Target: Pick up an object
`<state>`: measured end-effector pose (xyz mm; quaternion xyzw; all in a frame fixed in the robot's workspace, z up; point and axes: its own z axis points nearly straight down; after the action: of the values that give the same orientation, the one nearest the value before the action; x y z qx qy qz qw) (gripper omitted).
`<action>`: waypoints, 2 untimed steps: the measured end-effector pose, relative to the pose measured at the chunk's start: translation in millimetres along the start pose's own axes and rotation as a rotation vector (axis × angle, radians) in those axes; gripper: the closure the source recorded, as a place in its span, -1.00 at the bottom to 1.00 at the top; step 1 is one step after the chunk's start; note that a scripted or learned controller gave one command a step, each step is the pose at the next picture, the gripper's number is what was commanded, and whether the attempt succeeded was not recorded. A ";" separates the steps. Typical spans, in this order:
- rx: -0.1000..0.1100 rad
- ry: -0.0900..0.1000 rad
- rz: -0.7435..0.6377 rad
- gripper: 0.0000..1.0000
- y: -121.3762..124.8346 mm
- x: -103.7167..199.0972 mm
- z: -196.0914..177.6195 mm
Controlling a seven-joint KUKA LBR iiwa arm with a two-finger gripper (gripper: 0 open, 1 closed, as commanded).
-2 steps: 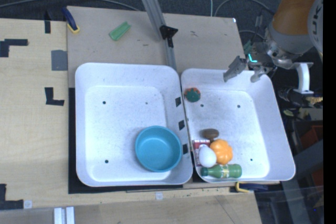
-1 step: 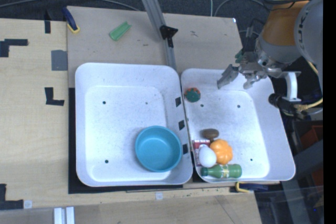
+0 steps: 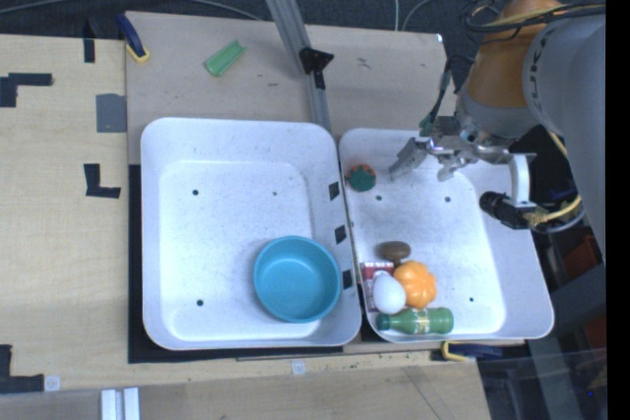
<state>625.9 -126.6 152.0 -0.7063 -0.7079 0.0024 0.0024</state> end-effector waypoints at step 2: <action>-0.004 0.000 -0.001 1.00 -9.7 3.8 41.5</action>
<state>615.9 -122.8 110.5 -0.7060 -0.7082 0.0008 0.0011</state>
